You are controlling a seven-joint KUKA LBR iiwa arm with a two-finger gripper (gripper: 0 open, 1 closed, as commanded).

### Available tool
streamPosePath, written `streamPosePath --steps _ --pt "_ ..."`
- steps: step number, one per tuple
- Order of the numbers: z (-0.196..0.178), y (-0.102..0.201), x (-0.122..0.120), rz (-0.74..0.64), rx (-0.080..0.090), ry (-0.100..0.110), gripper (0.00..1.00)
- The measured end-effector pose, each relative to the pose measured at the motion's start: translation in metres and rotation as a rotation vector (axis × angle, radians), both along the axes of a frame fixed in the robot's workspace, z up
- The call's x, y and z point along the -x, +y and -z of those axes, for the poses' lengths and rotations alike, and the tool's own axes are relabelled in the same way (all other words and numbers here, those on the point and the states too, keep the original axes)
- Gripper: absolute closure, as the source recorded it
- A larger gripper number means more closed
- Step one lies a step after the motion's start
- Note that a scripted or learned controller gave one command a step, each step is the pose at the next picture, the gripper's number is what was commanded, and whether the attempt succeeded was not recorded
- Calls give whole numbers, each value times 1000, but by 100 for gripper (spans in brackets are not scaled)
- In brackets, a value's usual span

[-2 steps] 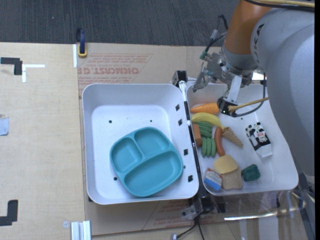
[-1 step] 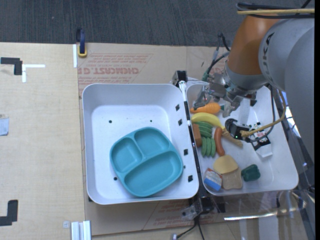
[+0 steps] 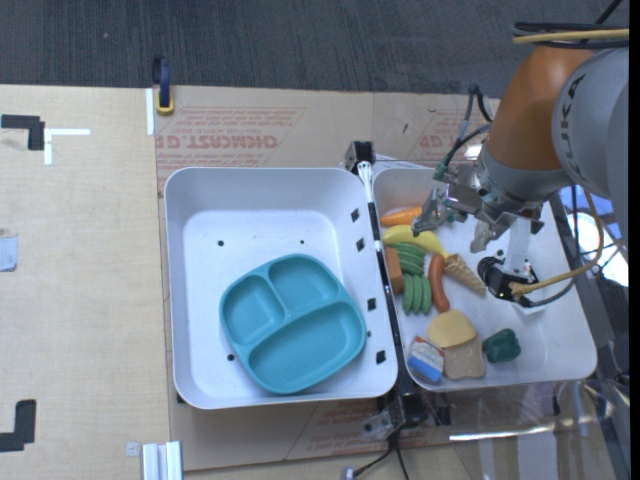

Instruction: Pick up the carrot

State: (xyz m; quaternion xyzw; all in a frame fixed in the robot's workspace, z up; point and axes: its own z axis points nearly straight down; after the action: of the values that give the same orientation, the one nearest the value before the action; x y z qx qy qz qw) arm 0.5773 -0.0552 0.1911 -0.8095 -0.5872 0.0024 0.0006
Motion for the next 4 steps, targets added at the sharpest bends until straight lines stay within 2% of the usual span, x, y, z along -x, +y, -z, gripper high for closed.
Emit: streamPosePath --steps 1,2,3,4 --pt "0 -13 -31 255 1 -2 0" --pt "100 -47 -38 300 0 -1 0" --pt "98 -39 -64 483 -1 50 0" --pt "0 2 39 646 1 2 0"
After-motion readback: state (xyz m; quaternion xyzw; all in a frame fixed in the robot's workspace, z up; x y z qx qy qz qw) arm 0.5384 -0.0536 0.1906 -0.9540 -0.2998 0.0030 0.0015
